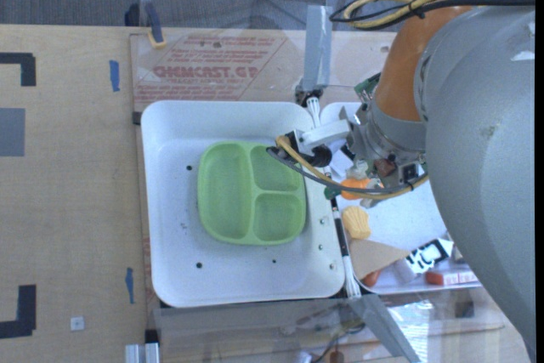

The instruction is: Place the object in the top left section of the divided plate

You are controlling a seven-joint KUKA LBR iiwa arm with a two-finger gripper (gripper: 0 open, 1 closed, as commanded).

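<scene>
The divided plate point(252, 193) lies bare at frame centre, so nothing is placed yet; an orange piece point(358, 182) (possibly the object) is seen by the pincer point(348, 172), whose opening cannot be told.

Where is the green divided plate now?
In the camera view, the green divided plate lies in the left white bin, near its middle, left of the yellow object in the right bin.
</scene>
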